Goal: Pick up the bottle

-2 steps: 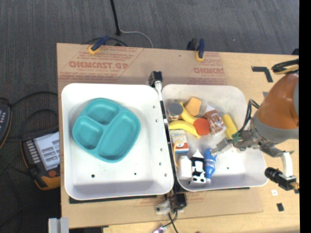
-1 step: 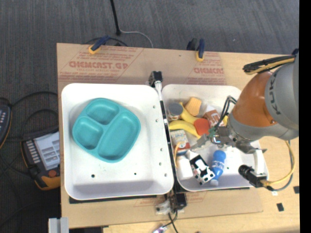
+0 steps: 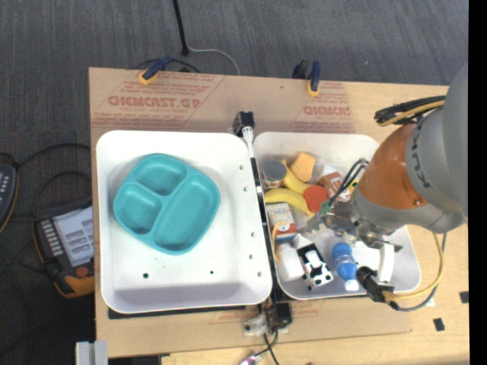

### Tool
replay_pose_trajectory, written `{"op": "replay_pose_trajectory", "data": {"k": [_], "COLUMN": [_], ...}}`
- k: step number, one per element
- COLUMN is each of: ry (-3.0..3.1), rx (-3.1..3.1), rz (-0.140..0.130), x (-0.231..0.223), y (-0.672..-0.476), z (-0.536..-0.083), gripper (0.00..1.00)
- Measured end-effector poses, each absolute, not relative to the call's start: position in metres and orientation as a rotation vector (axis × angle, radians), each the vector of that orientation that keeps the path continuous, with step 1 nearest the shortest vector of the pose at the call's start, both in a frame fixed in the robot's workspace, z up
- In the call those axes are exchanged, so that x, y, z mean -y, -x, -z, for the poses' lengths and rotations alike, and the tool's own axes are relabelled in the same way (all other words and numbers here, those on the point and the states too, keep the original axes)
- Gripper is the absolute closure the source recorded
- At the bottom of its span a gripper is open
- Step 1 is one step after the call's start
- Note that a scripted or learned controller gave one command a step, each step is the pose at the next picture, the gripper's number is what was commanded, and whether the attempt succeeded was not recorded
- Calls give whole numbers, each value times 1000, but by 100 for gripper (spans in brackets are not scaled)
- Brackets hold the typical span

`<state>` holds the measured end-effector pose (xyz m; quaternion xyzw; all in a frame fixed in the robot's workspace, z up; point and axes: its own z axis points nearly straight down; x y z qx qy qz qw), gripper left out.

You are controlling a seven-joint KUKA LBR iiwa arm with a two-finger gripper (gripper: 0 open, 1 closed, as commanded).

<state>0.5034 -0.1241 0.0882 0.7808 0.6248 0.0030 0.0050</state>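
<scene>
The blue plastic bottle (image 3: 344,261) lies on its side near the near edge of the right bin (image 3: 316,136), pale cap end pointing at that edge. A small black-and-white block (image 3: 313,266) sits just beside it, towards the bin's left wall. The claw (image 3: 335,230) hangs just beyond the bottle. Whether it is released or clenched I cannot tell, and nothing is seen held in it.

To do this well, I judge the claw should come down across the bottle's round, smooth body at mid-length, not along it, and keep off the block. A slick cylinder will likely roll or squirt out if it is caught off-centre.

Further in lie a small printed carton (image 3: 281,219), a glossy yellow banana (image 3: 283,198), a red piece (image 3: 316,198) and an orange block (image 3: 303,166). A teal divided plate (image 3: 166,202), smooth with rounded corners, rests in the left bin (image 3: 228,257). Clamps (image 3: 312,78) grip the far edge of the brown worktop (image 3: 152,101).
</scene>
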Motion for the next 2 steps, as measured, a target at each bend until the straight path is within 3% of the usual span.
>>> {"op": "replay_pose_trajectory", "data": {"k": [1,2], "ry": [-2444,-2463], "rx": [-1952,-1953], "rz": [-9,3], "x": [126,43], "y": [-504,-483], "z": [-99,-184], "gripper": [100,100]}}
